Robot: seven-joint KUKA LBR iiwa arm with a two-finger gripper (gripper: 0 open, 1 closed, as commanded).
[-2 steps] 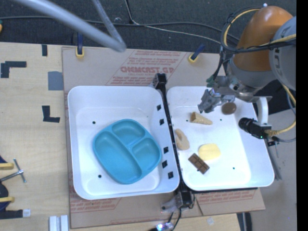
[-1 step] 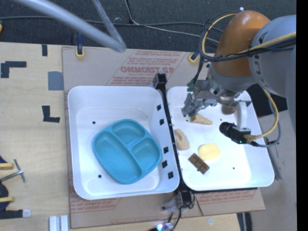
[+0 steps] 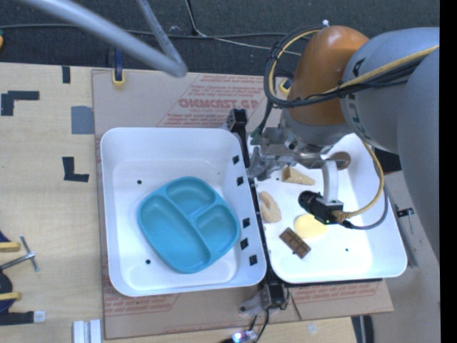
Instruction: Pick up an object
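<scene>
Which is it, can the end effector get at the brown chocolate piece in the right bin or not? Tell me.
Probably yes. The brown chocolate piece lies flat on the right bin floor with nothing on top of it, apart from the yellow piece beside it. The end effector hangs over the same bin, farther back.

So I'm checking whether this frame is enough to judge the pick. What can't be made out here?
- Gripper: the arm's wrist covers it in the camera view, so its grip is unreadable.
- Right bin: the arm hides its upper part; anything lying beneath goes unseen.
- Brown item by the wrist: half covered, identity unclear.
- Pale food pieces: too small to identify.
- Blue divided plate in the left bin: fully readable.
</scene>
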